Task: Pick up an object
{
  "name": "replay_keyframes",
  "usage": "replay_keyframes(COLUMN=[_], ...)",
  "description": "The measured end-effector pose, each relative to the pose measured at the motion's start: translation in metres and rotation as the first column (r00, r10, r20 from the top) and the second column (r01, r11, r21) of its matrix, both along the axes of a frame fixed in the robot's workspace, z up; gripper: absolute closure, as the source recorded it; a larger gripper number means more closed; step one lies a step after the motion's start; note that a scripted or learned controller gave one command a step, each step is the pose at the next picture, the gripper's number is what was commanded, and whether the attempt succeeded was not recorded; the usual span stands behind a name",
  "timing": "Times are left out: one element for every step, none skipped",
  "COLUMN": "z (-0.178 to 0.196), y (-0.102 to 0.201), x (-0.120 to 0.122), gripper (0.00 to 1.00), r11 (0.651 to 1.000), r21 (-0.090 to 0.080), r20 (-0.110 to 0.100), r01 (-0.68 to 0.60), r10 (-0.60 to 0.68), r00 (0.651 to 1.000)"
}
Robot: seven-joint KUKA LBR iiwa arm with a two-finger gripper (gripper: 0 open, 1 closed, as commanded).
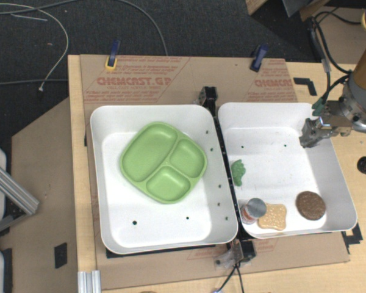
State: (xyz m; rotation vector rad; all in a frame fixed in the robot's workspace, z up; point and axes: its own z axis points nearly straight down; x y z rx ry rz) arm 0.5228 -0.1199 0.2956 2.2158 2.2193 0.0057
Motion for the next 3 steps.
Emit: replay_keyframes(z=[-0.005, -0.01, -0.02], y=[0.06, 0.115, 0.174], x=[-0.005, 0.003, -0.004], gripper=[1.0, 1.0, 1.0], r11=[1.0, 1.0, 1.0], r21=[0.005, 0.004, 0.004], r20=[-0.009, -0.009, -0.011], r01=[-0.005, -0.005, -0.005], r10=[0.005, 0.005, 0.005], r00=[1.0, 1.0, 1.0])
